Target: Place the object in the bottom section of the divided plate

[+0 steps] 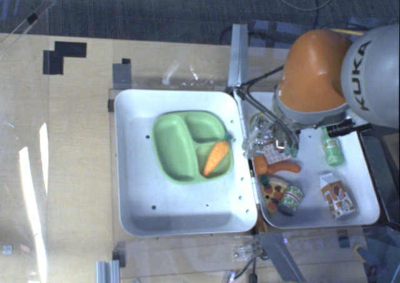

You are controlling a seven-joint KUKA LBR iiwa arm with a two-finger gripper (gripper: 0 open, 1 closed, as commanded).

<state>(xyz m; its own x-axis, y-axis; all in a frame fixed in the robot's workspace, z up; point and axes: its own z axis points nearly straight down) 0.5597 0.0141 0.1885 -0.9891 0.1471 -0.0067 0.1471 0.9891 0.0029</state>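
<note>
Two shallow white bins sit side by side on the bench. Left bin (134, 169): holds a green divided plate (178, 144) with three sections, one long section on its left and two smaller ones on its right; an orange carrot (215, 157) lies tilted in the lower right section, its tip pointing down and to the left, its broad end near the plate's right rim. Right bin (365, 197): the gripper (270, 139) hangs over the upper left corner, just beside the wall shared with the left bin, below the arm's orange band (312, 72) and grey KUKA housing (375, 79); whether its jaws are released or clenched I cannot tell from here, as the metal parts blur together, and nothing can be made out between them. Just below the gripper lies an orange-red sausage-shaped item (278, 167), and below that a dark piece with coloured spots (272, 189) touching a small green-labelled can (291, 198). Farther right, a green bottle (332, 150) sits near the arm, and a red-and-white carton (337, 195) lies toward the bin's lower right corner
</note>
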